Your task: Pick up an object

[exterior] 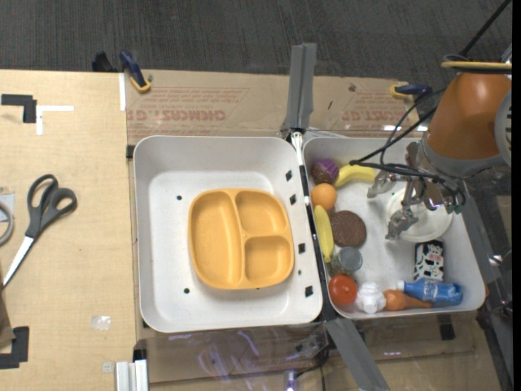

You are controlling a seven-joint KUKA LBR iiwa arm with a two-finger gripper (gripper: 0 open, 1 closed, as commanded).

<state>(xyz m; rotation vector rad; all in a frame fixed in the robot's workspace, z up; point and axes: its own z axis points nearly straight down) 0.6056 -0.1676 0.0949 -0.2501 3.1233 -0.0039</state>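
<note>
In the right bin, a curved yellow banana (peel unmarked)

My arm is grey near the right edge of the frame, with a broad, rounded orange band above the wrist. Thin black cables loop out from under it. Below sits my tool, pale bare metal with slim, shiny parts.

Right bin: bare floor at centre; toys crowd nine o'clock, carton and bottle block five.
</note>
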